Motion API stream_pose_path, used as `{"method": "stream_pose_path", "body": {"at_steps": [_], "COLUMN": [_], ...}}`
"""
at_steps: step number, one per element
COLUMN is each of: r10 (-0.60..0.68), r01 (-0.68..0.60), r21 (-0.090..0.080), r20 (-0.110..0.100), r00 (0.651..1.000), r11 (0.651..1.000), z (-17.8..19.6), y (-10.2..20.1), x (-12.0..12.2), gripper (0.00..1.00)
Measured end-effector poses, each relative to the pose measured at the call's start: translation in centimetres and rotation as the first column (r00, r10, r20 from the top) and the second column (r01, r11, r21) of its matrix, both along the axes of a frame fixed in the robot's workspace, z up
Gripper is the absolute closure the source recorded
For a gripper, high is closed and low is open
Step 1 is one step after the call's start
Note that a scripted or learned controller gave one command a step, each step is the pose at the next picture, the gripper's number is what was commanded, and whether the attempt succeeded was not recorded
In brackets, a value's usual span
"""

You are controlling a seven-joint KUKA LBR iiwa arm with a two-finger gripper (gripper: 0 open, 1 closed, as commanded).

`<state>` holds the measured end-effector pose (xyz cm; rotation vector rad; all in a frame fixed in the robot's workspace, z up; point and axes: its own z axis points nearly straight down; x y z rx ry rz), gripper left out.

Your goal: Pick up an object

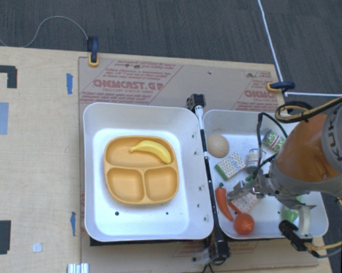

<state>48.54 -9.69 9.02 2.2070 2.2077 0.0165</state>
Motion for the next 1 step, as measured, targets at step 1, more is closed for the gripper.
{"method": "stream_pose_path", "body": {"at_steps": [1], "r10": [-0.004], "r01": [0.004], "r21": [-0.008], "r20": [0.007], "r00": [1.0], "r11": [1.0], "z": [1.09], "y": [-0.38], "x": [0.13], "gripper": [1.0]}}
